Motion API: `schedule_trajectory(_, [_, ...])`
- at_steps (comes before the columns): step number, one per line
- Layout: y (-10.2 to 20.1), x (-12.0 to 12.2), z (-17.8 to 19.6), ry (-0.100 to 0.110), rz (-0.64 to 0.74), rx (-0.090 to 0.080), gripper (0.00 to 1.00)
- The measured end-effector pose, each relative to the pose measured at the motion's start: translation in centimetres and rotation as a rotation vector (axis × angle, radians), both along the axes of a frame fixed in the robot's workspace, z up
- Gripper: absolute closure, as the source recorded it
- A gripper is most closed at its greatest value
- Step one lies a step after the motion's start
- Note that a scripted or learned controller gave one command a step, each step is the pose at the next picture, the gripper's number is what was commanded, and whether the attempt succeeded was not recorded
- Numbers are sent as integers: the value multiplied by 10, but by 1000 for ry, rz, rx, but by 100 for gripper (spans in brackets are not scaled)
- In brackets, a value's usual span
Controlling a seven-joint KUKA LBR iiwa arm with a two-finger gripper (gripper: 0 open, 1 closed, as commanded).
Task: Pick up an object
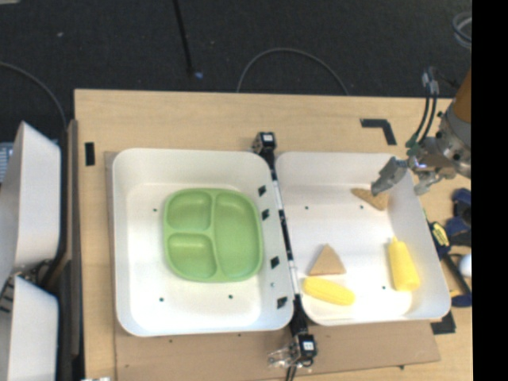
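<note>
The right bin (317, 177) holds several small objects. A tan triangular piece (326, 261) lies near its front left, with a yellow oblong piece (328, 291) just in front of it. A second yellow oblong piece (403, 264) lies near the right wall. A small tan wedge (373, 198) rests at the back right. My gripper (407, 178) hovers over the bin's back right corner, open, with nothing between its fingers. Its left finger (388, 176) sits just above and beside the tan wedge.
The left bin (131, 213) holds a green divided plate (213, 233). A divider with black clips (278, 228) separates the bins. Blue and yellow items (454, 230) lie on the bench right of the right bin. White boxes (32, 205) stand at the far left.
</note>
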State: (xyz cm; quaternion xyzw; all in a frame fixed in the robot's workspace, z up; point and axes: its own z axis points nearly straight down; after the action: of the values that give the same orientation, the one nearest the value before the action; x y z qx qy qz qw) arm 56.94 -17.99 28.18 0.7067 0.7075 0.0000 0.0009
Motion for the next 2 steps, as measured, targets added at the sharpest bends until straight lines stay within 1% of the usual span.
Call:
schedule_trajectory(1, [2, -3, -62, 5, -2, 1, 0])
schedule_trajectory(2, [1, -11, -123, 6, -3, 1, 0])
